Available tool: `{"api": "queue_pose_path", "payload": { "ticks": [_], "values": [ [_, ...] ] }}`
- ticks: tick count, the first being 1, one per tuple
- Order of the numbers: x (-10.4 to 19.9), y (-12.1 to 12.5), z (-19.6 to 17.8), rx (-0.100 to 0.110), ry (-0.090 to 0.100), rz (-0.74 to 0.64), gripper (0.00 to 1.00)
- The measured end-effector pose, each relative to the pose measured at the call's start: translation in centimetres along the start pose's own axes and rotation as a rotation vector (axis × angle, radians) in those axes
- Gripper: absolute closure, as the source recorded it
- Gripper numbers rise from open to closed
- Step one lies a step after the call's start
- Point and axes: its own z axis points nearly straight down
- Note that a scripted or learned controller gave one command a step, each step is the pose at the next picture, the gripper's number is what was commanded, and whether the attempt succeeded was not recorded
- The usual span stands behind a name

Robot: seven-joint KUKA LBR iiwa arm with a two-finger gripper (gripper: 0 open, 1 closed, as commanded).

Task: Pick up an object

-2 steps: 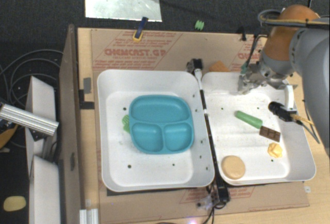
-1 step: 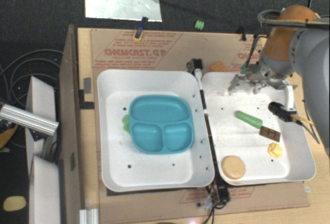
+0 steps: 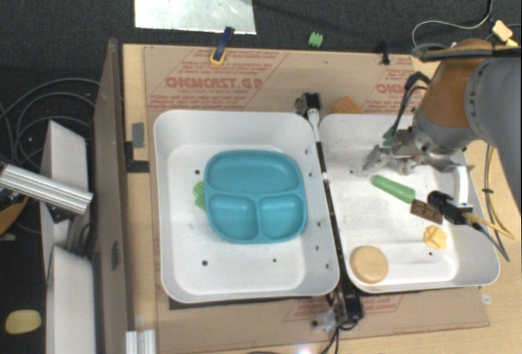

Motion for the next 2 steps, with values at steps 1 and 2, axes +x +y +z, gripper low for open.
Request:
{"api": "queue_pose_path", "payload": {
  "ticks": [1, 2],
  "values": [
    [-0.4, -3.1, 0.0, -0.001, 0.000, 0.000, 0.00],
    [-2.9, -4.4, -0.1, -0.003, -0.001, 0.001, 0.00]
  ]
}}
